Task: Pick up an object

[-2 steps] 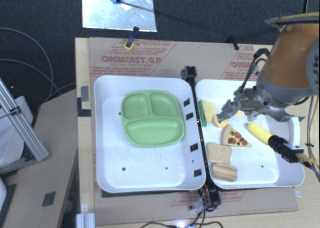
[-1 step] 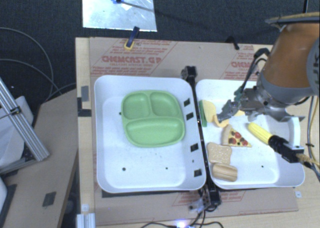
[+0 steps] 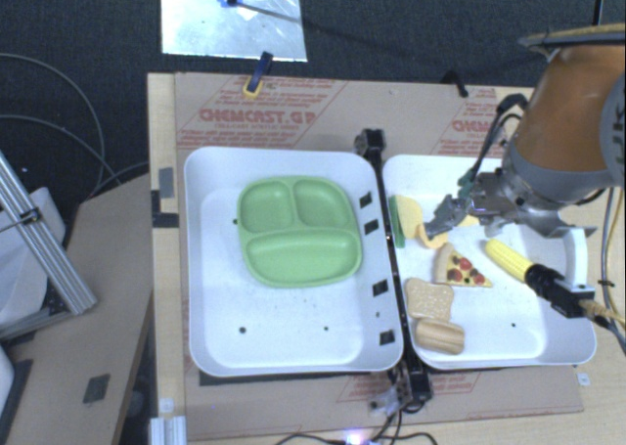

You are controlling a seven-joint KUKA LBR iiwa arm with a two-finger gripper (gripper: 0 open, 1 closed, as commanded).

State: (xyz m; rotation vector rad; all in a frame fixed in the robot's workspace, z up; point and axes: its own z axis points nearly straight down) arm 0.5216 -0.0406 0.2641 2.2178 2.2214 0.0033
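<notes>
Down on the counter (image 3: 293, 106), two white bins sit side by side. The left bin (image 3: 210, 267) holds a green divided plate (image 3: 298, 231) lying flat near its middle. The right bin (image 3: 548, 335) carries the toy food: a pizza slice (image 3: 462, 268) near the bin's centre, a corn cob (image 3: 511, 259) just beside it toward the right edge, a slice of bread (image 3: 429, 299) and a bread roll (image 3: 439, 336) at the near left corner, and a yellow piece (image 3: 410, 213) with a green piece (image 3: 396, 221) against the left wall. The grey arm (image 3: 572, 130) reaches in from the right edge over the far part of this bin. Its claw (image 3: 452, 210) hangs just above the yellow piece, close to the bin's far left corner; whether the claw is clenched or released cannot be told from this slant.
</notes>
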